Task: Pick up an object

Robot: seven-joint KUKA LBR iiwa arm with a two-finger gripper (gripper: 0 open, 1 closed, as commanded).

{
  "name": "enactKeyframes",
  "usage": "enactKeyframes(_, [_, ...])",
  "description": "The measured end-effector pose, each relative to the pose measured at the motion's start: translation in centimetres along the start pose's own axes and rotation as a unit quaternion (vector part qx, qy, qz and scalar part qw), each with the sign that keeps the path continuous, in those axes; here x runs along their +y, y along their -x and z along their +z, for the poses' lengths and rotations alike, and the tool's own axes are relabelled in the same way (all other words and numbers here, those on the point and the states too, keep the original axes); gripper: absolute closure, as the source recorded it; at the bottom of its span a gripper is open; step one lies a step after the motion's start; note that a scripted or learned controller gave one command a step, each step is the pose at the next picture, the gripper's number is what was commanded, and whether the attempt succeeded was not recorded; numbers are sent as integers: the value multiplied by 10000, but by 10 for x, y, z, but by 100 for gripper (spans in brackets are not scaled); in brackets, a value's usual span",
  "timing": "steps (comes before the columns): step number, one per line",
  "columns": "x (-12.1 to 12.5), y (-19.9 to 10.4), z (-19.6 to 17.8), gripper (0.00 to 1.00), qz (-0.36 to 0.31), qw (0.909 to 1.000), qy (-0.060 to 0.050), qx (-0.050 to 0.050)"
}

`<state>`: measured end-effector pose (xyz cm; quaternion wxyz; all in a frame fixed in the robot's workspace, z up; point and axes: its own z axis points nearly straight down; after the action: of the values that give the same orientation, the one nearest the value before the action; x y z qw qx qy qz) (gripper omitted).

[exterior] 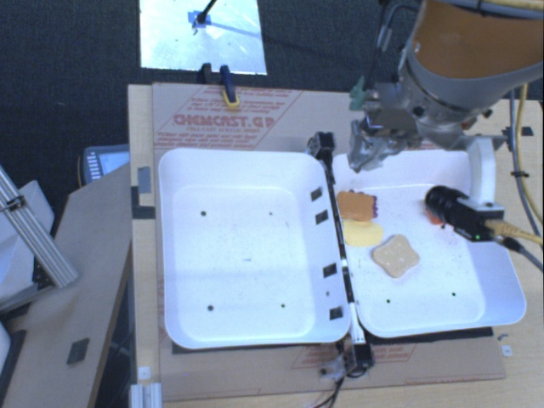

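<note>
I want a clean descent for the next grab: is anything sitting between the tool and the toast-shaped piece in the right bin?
Nothing visible does. The tool hangs over the right bin's far edge; the toast piece lies uncovered, nearer the camera, beside a yellow slice.

Three flat toy food pieces lie just below the gripper, near the left wall of the right bin. The orange piece, with a purple edge, is closest to it. The pale yellow slice touches it from below. The tan toast-shaped piece lies further down, slightly right.
</note>
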<state>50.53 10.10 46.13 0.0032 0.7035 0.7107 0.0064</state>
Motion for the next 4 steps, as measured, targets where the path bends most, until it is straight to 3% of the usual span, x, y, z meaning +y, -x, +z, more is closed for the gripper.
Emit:
enactKeyframes(1, [-16, -84, -36, 100, -14, 10000, -41, 0])
enactKeyframes(2, [-17, -122, -45, 100, 9, 10000, -53, -6])
enactKeyframes(3, [-17, -119, -45, 0, 23, 10000, -60, -15])
enactKeyframes(4, [-17, -120, -56, 100, -6, 10000, -47, -6])
